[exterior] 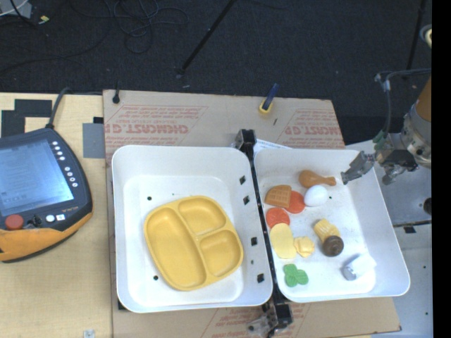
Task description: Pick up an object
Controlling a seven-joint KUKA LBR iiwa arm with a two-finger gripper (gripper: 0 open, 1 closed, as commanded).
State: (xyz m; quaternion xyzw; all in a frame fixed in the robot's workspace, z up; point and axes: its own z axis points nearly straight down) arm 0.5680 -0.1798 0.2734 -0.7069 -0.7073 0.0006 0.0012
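Left bin (134,189) holds a yellow divided tray (193,241). Right bin (377,220) holds the toy food: drumstick (316,179) far, white egg (316,196), corn cob (325,231), green piece (295,276) near. Gripper (366,162) hangs above right bin's far-right rim, carrying nothing; can't tell how it's set.

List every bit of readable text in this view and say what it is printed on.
"CHEMCAST GP": red print on the cardboard sheet under the bins, upside down from this camera, seen left of the middle.
Same red print again at the sheet's right part, partly cut off by the right bin: only "GP" is fairly clear.
Teach pendant screen: lit, its lines too small and blurred to read.
Pendant buttons: no legible marks.
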